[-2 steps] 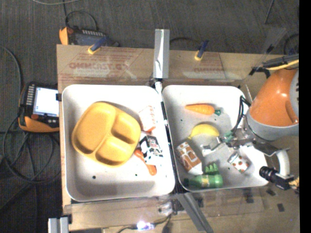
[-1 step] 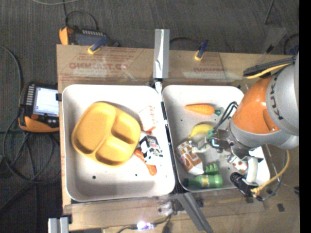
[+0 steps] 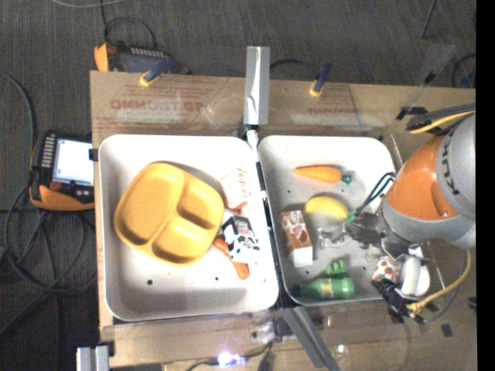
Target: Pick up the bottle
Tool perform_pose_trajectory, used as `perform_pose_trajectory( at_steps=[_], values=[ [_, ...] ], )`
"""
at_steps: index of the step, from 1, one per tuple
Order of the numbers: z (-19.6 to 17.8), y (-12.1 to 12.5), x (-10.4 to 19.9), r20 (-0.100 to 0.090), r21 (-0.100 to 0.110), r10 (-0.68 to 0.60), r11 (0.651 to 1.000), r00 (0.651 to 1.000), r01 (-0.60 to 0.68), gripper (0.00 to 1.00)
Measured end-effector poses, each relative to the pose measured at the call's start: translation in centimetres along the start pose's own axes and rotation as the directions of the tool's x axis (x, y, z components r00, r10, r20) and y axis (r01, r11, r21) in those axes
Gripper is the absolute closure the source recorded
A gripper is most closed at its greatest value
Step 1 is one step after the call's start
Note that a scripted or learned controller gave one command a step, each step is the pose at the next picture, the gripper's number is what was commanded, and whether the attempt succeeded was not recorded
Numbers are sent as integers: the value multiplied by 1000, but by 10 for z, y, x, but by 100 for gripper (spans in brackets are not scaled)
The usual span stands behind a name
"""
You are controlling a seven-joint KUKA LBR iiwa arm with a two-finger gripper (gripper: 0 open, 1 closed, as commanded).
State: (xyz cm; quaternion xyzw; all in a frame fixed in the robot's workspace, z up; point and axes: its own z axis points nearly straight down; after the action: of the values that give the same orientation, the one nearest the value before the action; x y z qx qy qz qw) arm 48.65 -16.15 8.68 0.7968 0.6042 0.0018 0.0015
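Note:
The bottle (image 3: 326, 288) is green with a yellow label and lies on its side near the front wall of the right bin (image 3: 387, 154). My gripper (image 3: 334, 236) hangs over the middle of that bin, just below a yellow lemon (image 3: 326, 207) and well above the bottle. A short gap of bin floor separates it from the bottle. The grey arm with its orange band (image 3: 421, 192) reaches in from the right.
The right bin also holds a carrot (image 3: 319, 174), a brown-and-white carton (image 3: 297, 236) and a small green piece (image 3: 336, 267). In the left bin (image 3: 139, 300) lie a yellow divided plate (image 3: 168, 212), small cartons (image 3: 237, 188) and an orange item (image 3: 236, 263).

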Motion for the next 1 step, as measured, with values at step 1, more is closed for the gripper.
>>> perform_pose_trajectory(
  at_steps=[1],
  values=[
    [-8,14,-14,1,10,33,999,999,-33,0]
  ],
)
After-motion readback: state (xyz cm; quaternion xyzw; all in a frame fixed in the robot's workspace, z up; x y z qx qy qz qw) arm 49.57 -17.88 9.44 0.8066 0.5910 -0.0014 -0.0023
